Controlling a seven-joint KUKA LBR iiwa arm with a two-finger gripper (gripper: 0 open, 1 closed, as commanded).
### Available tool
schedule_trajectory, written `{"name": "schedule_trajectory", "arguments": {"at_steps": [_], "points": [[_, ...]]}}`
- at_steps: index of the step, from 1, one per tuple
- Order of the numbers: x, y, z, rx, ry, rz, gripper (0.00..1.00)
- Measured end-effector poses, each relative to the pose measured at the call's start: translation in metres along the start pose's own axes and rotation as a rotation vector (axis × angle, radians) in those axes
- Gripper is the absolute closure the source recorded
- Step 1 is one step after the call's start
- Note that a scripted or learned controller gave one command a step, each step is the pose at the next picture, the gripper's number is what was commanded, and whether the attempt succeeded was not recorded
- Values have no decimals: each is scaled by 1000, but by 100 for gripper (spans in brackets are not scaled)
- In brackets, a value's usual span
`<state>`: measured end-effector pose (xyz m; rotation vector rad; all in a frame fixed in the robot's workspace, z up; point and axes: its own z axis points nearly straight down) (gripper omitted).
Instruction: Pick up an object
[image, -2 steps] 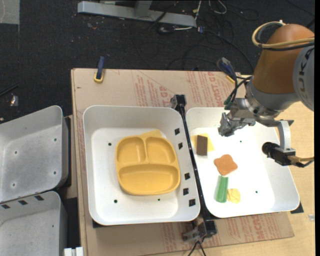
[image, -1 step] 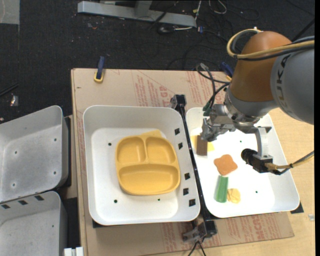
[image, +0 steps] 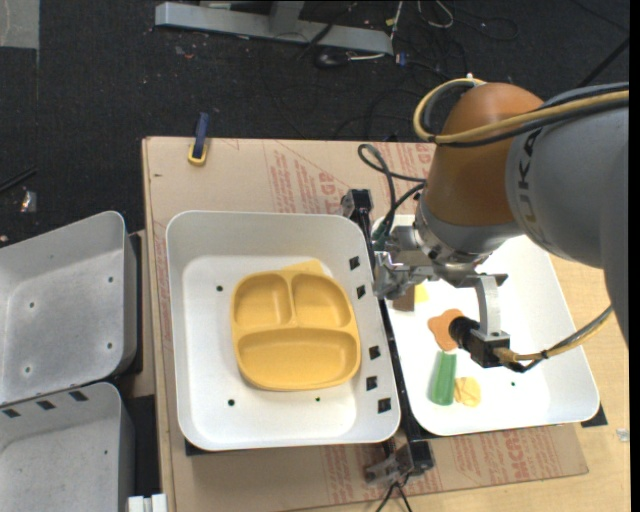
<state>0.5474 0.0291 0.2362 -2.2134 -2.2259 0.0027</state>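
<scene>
My gripper (image: 402, 272) hangs under the grey wrist and orange band (image: 478, 150), low over the left side of the right bin (image: 560, 300), near the wall between the bins. Right below it lie a small brown block (image: 403, 298) and a small yellow piece (image: 420, 294). Closer to the front of that bin sit an orange piece (image: 442, 325), a green cylinder (image: 443, 377) and a yellow item (image: 467, 392). The wrist hides whatever lies directly under it. A yellow divided tray (image: 295, 330) rests in the left bin (image: 200, 260).
A black fitting on a cable (image: 482, 347) hangs from the arm just right of the orange piece. Cables run along the divider between the bins. Two grey lids (image: 60, 300) lie off the bench at the left. A blue-and-yellow tool (image: 199, 140) lies at the bench's back edge.
</scene>
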Motion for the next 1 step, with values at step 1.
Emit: {"name": "schedule_trajectory", "arguments": {"at_steps": [1], "points": [[52, -19, 12, 0, 1, -2, 100]]}}
